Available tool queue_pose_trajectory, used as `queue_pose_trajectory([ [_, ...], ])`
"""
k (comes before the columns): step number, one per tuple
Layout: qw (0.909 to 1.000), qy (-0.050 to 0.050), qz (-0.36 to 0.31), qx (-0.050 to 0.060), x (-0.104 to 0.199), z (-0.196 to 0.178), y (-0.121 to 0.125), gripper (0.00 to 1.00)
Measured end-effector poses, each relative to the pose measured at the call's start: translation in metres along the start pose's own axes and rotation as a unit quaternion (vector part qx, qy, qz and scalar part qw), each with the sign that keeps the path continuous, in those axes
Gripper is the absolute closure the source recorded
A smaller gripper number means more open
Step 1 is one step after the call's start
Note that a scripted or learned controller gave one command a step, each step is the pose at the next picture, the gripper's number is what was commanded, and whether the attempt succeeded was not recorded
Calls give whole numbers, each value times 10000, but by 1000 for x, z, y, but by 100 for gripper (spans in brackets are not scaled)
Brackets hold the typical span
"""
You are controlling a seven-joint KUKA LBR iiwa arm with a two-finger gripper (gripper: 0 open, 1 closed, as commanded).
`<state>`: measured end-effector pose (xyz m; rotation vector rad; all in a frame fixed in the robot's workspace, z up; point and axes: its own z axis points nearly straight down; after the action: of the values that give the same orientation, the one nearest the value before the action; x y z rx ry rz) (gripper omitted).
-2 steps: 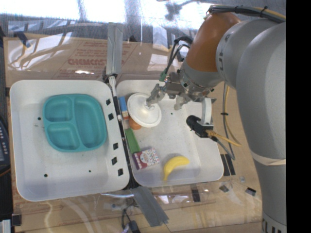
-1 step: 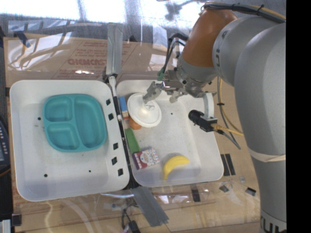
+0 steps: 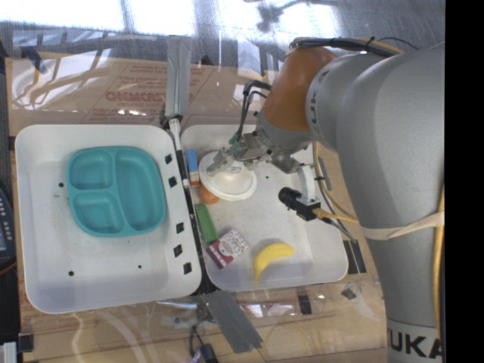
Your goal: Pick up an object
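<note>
One white dish beneath the hand

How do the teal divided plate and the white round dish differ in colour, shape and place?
The teal divided plate is teal; the white round dish is white. The plate is a rounded rectangle with three compartments, and the dish is round and undivided. The plate lies in the left bin, the dish in the right bin, under the gripper. Both lie flat.

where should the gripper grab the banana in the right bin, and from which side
Probably across the middle of the banana, coming straight down from above. It lies flat on the right bin's floor, curved, with bare floor all round it; the small patterned box sits apart to its left. Closing across the narrow width suits two fingers better than spanning its length.
</note>
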<state>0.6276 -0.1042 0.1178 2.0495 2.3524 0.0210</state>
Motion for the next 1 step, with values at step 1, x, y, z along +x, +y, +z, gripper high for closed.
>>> queue_pose_trajectory([
  [1,9997,19,236,4,-18,14,26,0],
])
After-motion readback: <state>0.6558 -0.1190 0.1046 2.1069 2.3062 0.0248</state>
